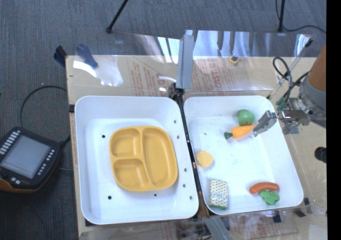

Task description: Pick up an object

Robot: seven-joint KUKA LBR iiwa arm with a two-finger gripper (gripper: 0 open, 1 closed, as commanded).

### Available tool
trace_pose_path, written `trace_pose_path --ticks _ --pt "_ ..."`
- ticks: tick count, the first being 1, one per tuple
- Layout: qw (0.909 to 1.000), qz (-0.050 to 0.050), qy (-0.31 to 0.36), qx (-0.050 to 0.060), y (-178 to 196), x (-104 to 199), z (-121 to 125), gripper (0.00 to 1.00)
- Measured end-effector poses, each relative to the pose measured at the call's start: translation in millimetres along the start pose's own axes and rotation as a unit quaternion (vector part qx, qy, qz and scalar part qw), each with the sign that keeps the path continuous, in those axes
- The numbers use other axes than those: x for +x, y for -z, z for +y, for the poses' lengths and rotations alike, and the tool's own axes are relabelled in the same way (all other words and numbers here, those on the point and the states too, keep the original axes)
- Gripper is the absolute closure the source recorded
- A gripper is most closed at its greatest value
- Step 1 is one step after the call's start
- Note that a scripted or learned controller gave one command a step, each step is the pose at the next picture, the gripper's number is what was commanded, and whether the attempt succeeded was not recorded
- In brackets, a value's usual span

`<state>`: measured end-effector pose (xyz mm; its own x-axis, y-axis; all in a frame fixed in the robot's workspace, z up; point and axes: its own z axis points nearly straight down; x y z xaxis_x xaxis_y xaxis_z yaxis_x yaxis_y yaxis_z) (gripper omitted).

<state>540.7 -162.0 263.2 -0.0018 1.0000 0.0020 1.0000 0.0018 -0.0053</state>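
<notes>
End effector [265,123] sits in the right bin [282,153], its tip right at the thick end of the toy carrot [242,132]; I cannot tell from here whether it has a grip or merely touches. I judge the carrot light, rigid plastic and rather slick, tapered toward its far end, so I'd take it across the fat middle. A green ball [245,117] lies just beyond the carrot, close enough to get nudged.

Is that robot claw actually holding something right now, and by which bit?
Cannot be told. The gripper is right at the carrot's orange end, but a grip is not visible.
</notes>
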Motion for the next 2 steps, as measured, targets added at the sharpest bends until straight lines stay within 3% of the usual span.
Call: trace_pose_path --ticks 1,2 --pt "0.9998 -0.001 0.020 0.000 -22 -50 6 0.00" --pt "0.9946 0.002 0.104 0.003 -119 17 55 0.00"
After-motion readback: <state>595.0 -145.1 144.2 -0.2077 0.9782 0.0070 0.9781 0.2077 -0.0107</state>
